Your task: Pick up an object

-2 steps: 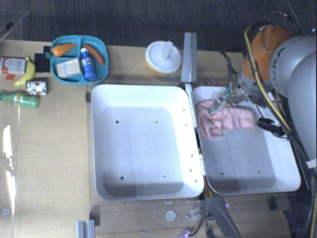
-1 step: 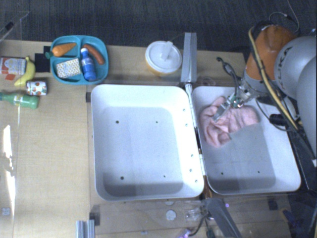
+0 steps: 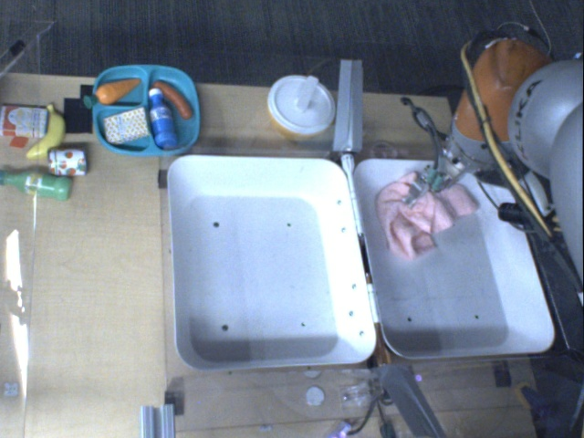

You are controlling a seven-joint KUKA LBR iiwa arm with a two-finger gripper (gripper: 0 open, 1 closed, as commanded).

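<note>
Grey arm in from right, claw down on crumpled pink cloth at back of right shallow white bin. Finger state: cannot tell. Left white bin alongside.

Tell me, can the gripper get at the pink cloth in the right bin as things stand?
Probably yes: the gripper is already down at the pink cloth's upper edge, and nothing else lies in the right bin to block it.

Soft, slightly blurry overhead light; faint shadows inside both white bins.
</note>
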